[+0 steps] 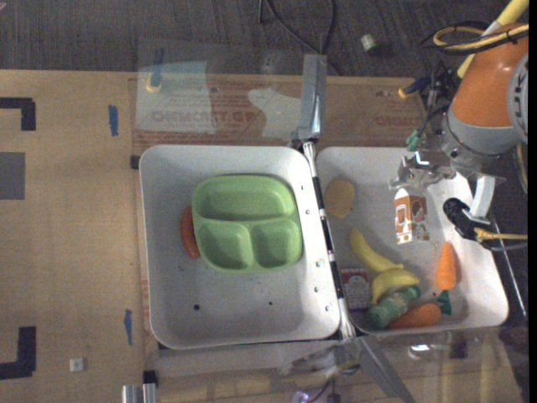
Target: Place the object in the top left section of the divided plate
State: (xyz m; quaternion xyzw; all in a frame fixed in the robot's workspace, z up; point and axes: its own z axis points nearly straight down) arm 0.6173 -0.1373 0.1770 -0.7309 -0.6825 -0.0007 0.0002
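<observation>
Green plastic marks the divided plate (246, 222), which sits in the left white bin (168, 309) a little toward twelve o'clock from that bin's middle. It has one long section along its twelve o'clock side and two smaller ones at six. An orange piece (189, 233) lies against the plate's nine o'clock edge, partly tucked under the rim.

At three o'clock from the plate, the right white bin (487, 309) holds the loose items. A tan round piece (340, 198) lies near its eleven o'clock corner. A small carton (409, 217) lies flat near the centre, a banana (373, 254) at seven o'clock from it, and a carrot (447, 267) at four. A cluster of toy food (394, 296) crowds the six o'clock wall.

The gripper (417, 172) hovers just at twelve o'clock of the carton, under the arm's orange band (491, 78). How far its jaws stand apart I cannot tell, and no item is seen between them.
</observation>
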